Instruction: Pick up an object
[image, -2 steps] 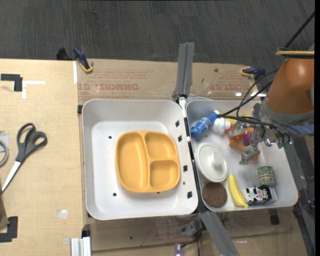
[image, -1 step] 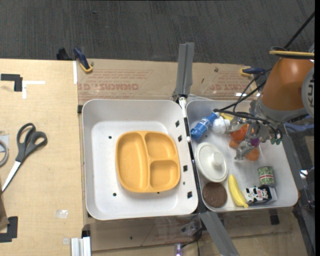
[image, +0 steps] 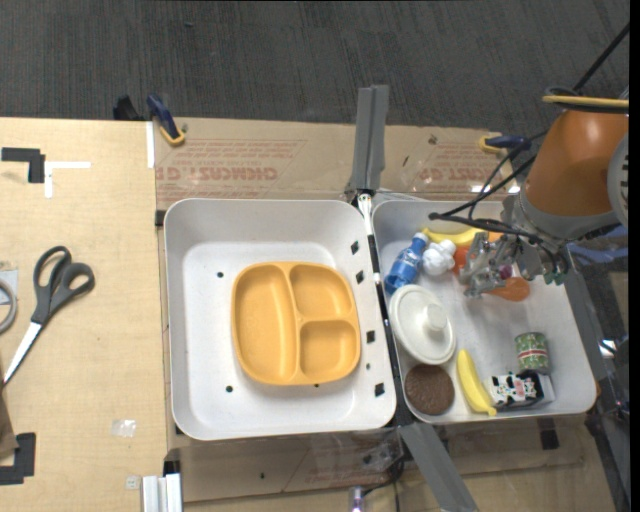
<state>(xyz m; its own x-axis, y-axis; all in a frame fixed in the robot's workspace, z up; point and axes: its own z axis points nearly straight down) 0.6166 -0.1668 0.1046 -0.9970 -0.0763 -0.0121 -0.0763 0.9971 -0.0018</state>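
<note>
So your gripper (image: 487, 272) is hanging over the far part of the right bin (image: 575, 330), coming in from the right with the orange band (image: 570, 165) above it. It sits right over a clump of small stuff at the bin's back end: a blue bottle (image: 403, 266), a white ball-ish thing (image: 437, 259), something yellow (image: 450, 236) behind that, and an orange object (image: 512, 290) peeking out just beside the fingers. Honestly I can't tell if the fingers are spread or pinched; it's all a tangle of metal and cables there, and I can't see anything clearly clamped between them.

Rest of that bin: a white round lid-like dish (image: 424, 322) against the left wall, a brown round thing (image: 430, 389) near the front corner, a banana (image: 472, 382) just beside it, a small black-and-white box (image: 518, 389) next to the banana, and a green can (image: 533, 351) a bit behind the box.

The left bin (image: 190, 330) has a yellow divided plate (image: 296, 322) sitting in the middle. Out on the bench to the left you've got scissors (image: 48, 296) lying flat.
</note>
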